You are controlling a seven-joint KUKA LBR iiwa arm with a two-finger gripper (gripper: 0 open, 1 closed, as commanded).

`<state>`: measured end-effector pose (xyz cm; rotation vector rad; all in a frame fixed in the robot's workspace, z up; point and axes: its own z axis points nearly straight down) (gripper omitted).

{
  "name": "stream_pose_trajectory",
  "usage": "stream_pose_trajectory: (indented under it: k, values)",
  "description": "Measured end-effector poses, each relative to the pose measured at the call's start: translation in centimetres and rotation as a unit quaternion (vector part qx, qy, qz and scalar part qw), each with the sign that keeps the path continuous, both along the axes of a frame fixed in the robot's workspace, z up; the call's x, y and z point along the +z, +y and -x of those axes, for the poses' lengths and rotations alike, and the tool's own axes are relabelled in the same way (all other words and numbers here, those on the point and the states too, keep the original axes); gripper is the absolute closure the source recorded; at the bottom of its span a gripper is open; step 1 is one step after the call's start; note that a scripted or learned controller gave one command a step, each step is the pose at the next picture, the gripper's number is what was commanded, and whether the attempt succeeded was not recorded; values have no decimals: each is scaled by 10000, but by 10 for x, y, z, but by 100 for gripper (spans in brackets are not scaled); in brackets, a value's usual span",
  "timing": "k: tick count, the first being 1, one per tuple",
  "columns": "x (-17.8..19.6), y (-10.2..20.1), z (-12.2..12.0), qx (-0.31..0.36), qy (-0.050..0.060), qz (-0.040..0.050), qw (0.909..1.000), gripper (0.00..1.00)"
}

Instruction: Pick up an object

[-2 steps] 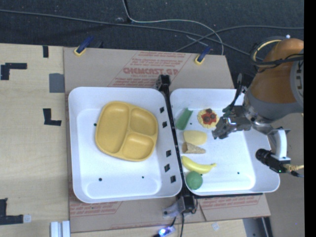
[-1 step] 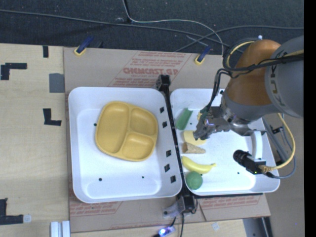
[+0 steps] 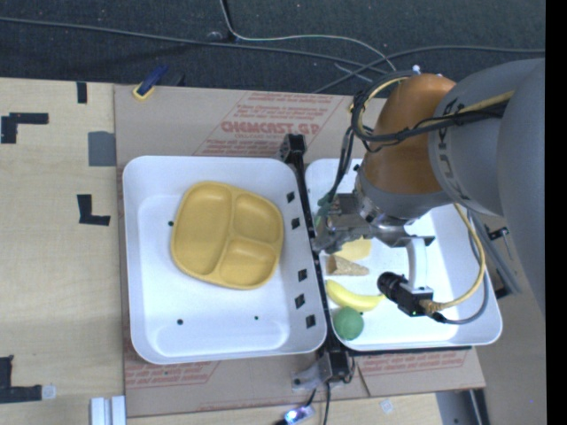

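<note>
Brown cardboard covers my table under both white bins; dark carpet fills the frame's top. My jaws' spread: cannot tell.

Yellow tray, green ball

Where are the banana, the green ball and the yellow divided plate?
banana (image 3: 353, 297): camera view, middle of its curved body.
green ball (image 3: 349, 324): camera view, its top surface.
yellow divided plate (image 3: 202, 209): camera view, floor of its large compartment.

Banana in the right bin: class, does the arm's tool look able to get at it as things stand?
Probably yes. The banana lies uncovered just below the tool, with only the green ball touching its lower side.
</note>
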<state>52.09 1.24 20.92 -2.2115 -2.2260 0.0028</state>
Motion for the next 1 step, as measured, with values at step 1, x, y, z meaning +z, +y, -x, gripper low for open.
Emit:
stream_pose_trajectory:
  k: [1]
  values:
    - [11, 51, -8, 2, -13, -1, 10000, 100]
